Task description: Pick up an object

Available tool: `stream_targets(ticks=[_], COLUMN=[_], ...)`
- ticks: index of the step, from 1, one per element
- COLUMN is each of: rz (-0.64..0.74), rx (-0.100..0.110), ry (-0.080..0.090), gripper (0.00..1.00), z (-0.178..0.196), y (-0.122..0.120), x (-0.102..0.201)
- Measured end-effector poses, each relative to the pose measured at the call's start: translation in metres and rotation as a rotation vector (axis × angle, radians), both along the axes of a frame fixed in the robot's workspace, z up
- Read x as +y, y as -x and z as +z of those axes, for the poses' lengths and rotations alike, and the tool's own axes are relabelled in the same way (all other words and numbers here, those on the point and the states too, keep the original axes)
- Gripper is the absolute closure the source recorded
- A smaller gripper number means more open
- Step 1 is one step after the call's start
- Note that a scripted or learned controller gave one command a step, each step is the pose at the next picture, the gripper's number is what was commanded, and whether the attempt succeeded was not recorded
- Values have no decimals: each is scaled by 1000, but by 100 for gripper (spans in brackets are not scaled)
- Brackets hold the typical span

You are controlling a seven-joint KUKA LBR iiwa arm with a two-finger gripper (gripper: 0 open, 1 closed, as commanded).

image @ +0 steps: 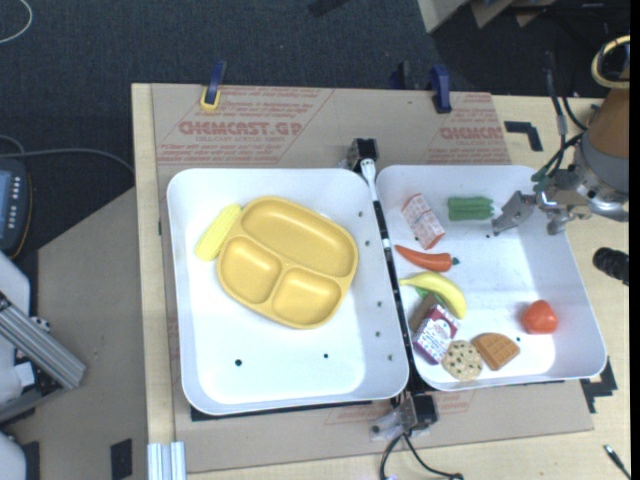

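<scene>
The gripper hangs over the right bin at its 1 o'clock corner, fingers spread, pinching nothing. Just beside it, toward 9 o'clock, lies a green cylindrical object, apparently a toy vegetable, smooth, lying flat with its long axis running 9 to 3 o'clock.

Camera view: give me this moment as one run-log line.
gripper: open, above right bin's far edge | held: nothing | nearest: green object | tomato, banana, chili: in bin | pick: not yet done
</scene>
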State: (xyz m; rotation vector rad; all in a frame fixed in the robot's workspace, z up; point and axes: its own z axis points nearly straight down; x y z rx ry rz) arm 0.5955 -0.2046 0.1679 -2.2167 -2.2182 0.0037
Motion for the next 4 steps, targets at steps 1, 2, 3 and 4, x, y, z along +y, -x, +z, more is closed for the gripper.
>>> stream_targets(ticks=[1,2,3,4], rz=[1,1,2,-1], rx=[1,-1,-5,-12], ry=[-1,0,2,5], gripper=[0,0,100,100], z=[-60,-85,-72,-21], y=[-7,-7,-8,0], x=[4,5,5,8])
